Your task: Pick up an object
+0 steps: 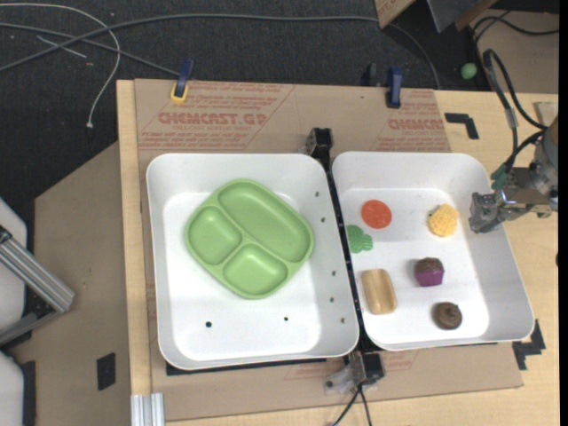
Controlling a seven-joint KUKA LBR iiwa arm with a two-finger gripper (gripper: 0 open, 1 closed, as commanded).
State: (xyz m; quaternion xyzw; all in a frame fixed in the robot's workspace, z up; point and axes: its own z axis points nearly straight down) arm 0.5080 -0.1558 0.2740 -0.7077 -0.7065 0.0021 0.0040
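1. Setup: two white bins side by side on bench. Left bin [169, 264] has a green divided plate [250, 238], three compartments, nothing in them.
2. Right bin [497, 264] holds the pickable items: orange-red round piece [376, 214] upper left; yellow bumpy piece [443, 221] upper right; small green piece [358, 239] at the bin's left wall; tan loaf-shaped piece [380, 290] lower left; purple piece w/ dark top [429, 272] mid; dark brown round piece [447, 315] lower right. All apart from each other, none stacked.
3. Gripper [486, 211] sits at right bin's right edge, near the upper right, arm coming in from the right. Looks high over the rim, not down among the items.
4. Gripper state: can't tell whether open or closed, too small + blurred. Nothing visible in it.
5. Step, as I judge it: approach / pre-grasp. No obj lifted, all six lie on the bin floor. Task looks barely begun.
6. Nearest target: yellow bumpy piece, just beside the gripper to its left. Purple piece next closest, below that.
7. Next move needs: shift left over chosen obj, centre on it, descend to the bin floor, close, lift.
8. Risk, my guess: yellow piece is rounded, could slip or roll if grasp is off-centre; bin wall is close on the right, so clearance is tight there.
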